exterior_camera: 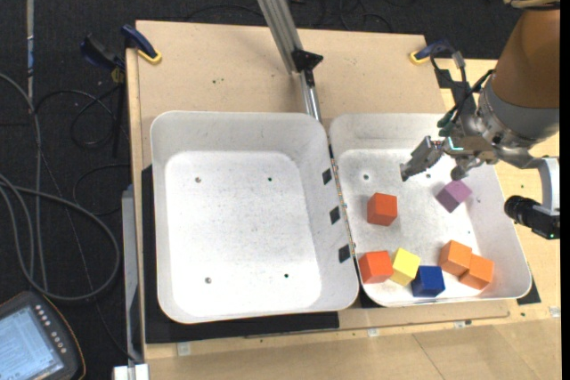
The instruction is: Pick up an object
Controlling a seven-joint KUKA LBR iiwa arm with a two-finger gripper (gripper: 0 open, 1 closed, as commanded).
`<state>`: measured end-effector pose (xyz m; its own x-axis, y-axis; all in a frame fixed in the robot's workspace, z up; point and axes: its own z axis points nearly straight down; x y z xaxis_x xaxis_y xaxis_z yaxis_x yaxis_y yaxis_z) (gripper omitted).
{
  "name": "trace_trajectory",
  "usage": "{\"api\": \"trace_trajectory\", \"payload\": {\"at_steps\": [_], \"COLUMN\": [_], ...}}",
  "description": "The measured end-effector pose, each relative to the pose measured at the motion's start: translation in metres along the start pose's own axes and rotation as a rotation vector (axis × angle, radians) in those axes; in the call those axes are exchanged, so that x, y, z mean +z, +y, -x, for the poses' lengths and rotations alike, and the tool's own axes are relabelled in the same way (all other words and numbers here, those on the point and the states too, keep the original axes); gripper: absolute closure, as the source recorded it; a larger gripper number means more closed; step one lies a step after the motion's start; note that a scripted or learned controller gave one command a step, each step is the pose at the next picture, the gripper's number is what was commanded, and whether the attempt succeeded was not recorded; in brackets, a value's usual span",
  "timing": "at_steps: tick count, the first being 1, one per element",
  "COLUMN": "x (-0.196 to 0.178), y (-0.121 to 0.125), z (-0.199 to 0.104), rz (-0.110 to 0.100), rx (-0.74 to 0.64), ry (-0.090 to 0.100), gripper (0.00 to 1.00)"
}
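I see the gripper [443, 157] over the right bin [356, 163], fingers apparently spread, holding nothing. Purple cube [454, 194] sits at its 5 o'clock, loose, likely the target since it's closest.

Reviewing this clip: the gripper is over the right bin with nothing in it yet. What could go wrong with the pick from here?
The gripper hangs near the purple block, which lies tilted close to the right bin's wall; a descent there could hit the wall or nudge the block aside. Along the front edge, the yellow block, blue block and orange blocks crowd together, so a grab there may catch two or jam. The lone orange block looks the safer target.
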<state>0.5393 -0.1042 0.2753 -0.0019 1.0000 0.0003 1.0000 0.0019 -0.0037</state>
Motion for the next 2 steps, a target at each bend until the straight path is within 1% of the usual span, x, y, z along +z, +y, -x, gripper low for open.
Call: {"api": "trace_trajectory", "payload": {"at_steps": [1, 2], "x": [-0.002, 0.042], "y": [0.001, 0.000], "z": [0.000, -0.005], "rz": [0.004, -0.001], "rx": [0.002, 0.003], "ry": [0.000, 0.000], "gripper": [0.00, 0.00]}}
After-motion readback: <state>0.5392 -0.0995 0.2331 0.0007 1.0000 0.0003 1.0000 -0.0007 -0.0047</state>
